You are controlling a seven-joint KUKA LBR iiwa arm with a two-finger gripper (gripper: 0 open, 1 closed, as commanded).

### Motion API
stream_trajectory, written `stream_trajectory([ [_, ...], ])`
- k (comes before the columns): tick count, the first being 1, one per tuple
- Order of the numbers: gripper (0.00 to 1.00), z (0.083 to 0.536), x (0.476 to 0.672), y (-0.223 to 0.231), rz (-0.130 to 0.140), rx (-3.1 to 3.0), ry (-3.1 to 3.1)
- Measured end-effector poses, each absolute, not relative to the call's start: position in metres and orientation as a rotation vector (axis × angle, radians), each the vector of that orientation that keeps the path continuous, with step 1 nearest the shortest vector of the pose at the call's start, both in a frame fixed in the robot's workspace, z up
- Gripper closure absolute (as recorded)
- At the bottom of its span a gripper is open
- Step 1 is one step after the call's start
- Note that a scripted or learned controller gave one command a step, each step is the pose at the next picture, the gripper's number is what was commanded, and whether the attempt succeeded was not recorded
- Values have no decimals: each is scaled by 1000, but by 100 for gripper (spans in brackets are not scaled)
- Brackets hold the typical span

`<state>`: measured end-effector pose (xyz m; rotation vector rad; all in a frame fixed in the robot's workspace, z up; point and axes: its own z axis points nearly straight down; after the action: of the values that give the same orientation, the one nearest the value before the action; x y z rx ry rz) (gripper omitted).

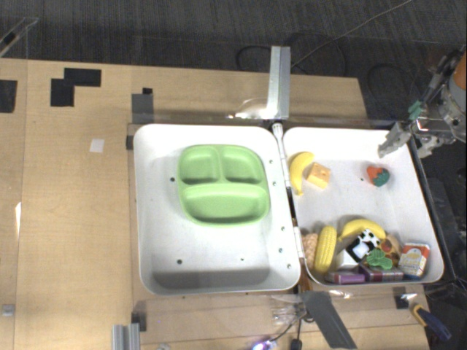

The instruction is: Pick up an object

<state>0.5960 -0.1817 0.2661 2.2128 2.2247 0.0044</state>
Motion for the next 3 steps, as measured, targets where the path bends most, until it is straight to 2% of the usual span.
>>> stream_trajectory([
  [1,0,179,622,-205,4,2020,2400],
  [2,0,89,630,-205,7,1838,2535],
  [3,100,103,633,-204,16,1832,2530],
])
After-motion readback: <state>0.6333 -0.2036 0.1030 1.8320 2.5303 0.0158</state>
